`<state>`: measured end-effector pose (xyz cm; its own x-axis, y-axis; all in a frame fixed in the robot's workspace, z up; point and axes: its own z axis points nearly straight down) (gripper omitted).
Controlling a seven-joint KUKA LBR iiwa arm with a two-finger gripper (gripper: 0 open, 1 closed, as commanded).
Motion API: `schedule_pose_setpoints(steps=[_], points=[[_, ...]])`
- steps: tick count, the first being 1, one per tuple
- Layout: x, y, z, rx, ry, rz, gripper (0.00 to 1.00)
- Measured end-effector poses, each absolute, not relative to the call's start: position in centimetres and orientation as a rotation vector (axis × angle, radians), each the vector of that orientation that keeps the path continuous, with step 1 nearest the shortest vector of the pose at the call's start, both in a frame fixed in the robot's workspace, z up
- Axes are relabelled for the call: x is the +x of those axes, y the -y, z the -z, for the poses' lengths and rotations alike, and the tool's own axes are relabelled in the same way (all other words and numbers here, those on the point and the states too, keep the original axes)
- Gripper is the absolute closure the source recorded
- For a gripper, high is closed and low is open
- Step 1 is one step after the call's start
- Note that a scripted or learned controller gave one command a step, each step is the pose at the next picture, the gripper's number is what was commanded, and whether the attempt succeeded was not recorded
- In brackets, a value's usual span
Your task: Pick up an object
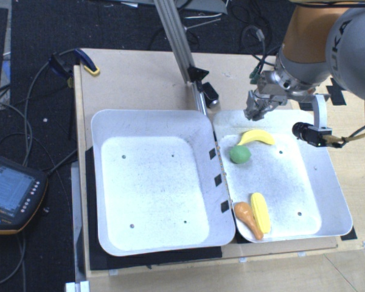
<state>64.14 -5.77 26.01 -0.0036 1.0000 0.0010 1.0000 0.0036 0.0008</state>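
My gripper (255, 111) is hovering over the far edge of the right bin (328, 181), and I cannot tell its state at this angle. The yellow banana (257, 138) is lying just below it, apart from it, with the green ball (240, 155) beside that. Nearer the front, a yellow piece (260, 212) and an orange piece (247, 219) are touching. The left bin (109, 132) is sitting alongside on the wooden bench (140, 78), above dark carpet, cables and a pendant (9, 193) cut by the left frame edge.
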Motion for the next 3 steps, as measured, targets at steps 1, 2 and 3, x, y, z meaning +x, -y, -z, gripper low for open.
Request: schedule_pose_setpoints(steps=[1, 2, 3], points=[[61.6, 1.0, -26.6, -2.216, 2.226, 0.002, 1.00], [59.2, -4.0, -25.0, -2.215, 2.225, -0.001, 1.00], [57.5, -8.6, -24.5, -2.216, 2.225, 0.000, 1.00]])
